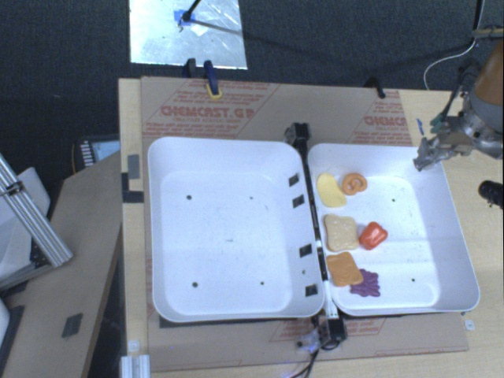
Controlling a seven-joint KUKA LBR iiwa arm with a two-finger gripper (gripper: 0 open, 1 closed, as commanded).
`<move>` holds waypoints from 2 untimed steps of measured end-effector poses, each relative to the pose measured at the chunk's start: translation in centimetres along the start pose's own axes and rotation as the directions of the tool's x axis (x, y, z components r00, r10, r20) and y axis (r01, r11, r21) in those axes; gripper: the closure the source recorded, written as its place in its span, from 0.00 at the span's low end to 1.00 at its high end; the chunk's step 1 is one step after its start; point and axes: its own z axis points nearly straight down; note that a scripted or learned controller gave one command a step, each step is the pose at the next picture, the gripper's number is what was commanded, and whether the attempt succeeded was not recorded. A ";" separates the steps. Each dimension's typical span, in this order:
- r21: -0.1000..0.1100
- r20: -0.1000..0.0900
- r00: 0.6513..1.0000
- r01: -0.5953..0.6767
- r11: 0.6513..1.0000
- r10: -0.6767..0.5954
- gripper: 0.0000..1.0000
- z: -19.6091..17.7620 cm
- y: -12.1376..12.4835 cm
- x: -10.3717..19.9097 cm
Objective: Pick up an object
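- Camera view: the gripper hangs over the upper right rim of the right bin; whether it is clenched or released cannot be told.
- Left of and below it lie a yellow piece, an orange ring, a tan slice, a red pepper, an orange slice and purple grapes.
- Farther left sits the left bin.

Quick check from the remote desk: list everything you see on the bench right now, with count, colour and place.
Left bin: one, white, left half of bench.
Right bin: one, white, beside it.
Yellow piece: one, pale yellow, right bin, upper left.
Ring pastry: one, orange, right of the yellow piece.
Toast slice: one, tan, by the divider.
Pepper: one, red-orange, right of the toast slice.
Orange slab: one, lower left of right bin.
Grapes: one bunch, purple, beside the slab.
Foil sheet: one, silver, behind bench.
Tool: one, grey, over right bin's far right corner.
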 end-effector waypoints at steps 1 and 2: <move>-0.013 0.001 1.000 0.004 1.000 -0.004 1.00 -12.9 1.5 5.1; -0.001 -0.001 1.000 0.000 1.000 0.000 1.00 -16.4 -4.0 6.6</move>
